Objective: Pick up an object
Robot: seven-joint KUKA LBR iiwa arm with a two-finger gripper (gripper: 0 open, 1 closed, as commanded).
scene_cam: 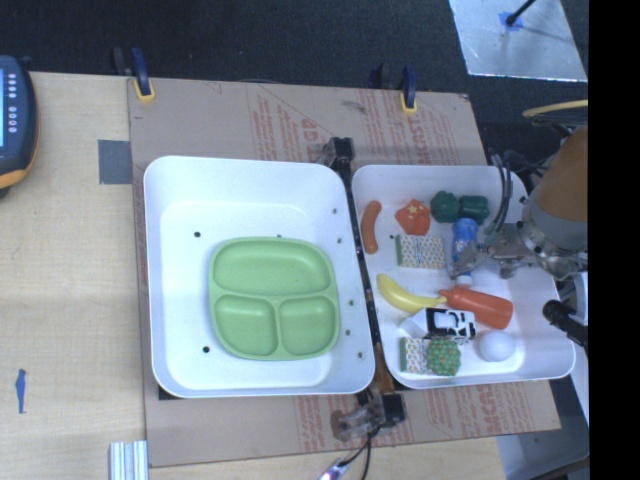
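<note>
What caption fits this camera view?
Gripper low over blue bottle in cluttered right bin; green tray in left bin.

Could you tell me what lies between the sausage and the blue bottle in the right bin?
In the camera view, the strawberry lies between the sausage and blue bottle.

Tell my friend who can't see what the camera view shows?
The robot's end effector reaches into the right bin among toy foods: a banana, a carrot, a sausage. The left bin holds a green divided plate.
</note>
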